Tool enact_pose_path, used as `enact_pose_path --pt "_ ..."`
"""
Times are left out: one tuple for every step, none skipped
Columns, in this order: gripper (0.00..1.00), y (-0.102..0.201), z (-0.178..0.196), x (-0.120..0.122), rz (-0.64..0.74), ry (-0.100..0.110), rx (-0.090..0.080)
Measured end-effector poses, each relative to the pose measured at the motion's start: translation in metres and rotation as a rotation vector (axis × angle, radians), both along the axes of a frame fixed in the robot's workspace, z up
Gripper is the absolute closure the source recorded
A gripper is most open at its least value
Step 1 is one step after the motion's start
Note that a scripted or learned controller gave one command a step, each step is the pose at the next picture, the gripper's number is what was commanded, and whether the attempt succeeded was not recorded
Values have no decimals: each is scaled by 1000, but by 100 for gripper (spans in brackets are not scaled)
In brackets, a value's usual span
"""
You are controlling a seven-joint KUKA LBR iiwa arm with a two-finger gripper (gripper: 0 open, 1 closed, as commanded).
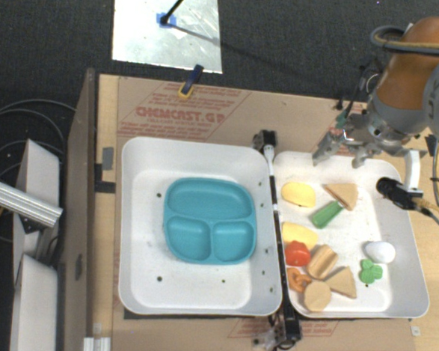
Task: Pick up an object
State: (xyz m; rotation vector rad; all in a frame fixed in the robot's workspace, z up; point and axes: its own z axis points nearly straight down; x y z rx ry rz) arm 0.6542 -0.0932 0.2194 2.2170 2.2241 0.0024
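Note:
My gripper [342, 151] hangs open above the far edge of the right bin [414, 286], its two fingers spread and nothing between them. Just below it in the bin lie a tan wedge [343, 193], a yellow piece [298, 193] and a green cylinder [326, 213]. Further toward the front lie another yellow piece [299, 233], a red piece [297, 253], a tan roll [322, 261], a tan triangle [343, 282], a round tan disc [317, 295], a white egg shape [380, 251] and a green leafy piece [370, 272].
The left bin [140, 285] holds a teal divided plate [209, 220]. A black clamp [266, 141] sits at the top of the ridge between the bins. The arm comes in from the upper right over the bench.

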Motion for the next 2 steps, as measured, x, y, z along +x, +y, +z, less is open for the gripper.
enact_pose_path --pt "0 -57 -109 -34 -8 10 -1" --pt "100 -54 -91 -29 -1 -3 -1"
